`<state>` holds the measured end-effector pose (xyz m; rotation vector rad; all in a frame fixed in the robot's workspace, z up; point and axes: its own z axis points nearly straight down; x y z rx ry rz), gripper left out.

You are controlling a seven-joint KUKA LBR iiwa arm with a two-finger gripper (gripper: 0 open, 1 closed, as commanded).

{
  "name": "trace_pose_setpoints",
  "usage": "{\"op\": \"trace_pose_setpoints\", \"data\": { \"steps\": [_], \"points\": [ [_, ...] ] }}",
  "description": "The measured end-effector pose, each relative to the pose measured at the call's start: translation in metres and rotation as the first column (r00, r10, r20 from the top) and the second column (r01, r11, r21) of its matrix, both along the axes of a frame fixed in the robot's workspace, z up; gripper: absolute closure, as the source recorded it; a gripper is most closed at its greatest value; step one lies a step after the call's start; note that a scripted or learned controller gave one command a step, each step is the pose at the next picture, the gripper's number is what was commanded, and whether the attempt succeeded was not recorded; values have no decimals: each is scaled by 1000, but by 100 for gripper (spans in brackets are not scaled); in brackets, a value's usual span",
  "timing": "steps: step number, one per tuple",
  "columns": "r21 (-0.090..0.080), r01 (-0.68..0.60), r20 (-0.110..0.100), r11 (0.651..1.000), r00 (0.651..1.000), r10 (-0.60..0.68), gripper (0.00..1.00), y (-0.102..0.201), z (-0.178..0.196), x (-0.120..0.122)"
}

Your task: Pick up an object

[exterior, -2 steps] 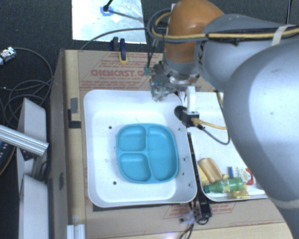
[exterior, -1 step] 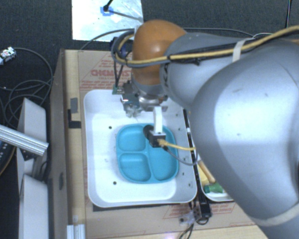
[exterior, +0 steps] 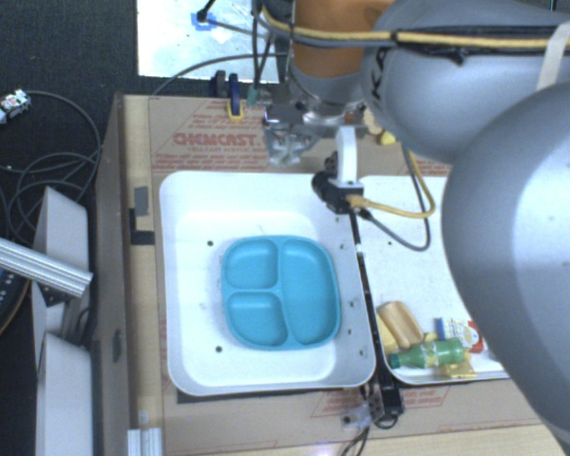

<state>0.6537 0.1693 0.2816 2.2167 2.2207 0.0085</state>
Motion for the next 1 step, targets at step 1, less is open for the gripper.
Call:
{"op": "trace_pose_setpoints", "data": {
  "steps": [1],
  "points": [
    [-1,-4,-7,1000,1000,4,100,31,-56,4]
  ]
}}
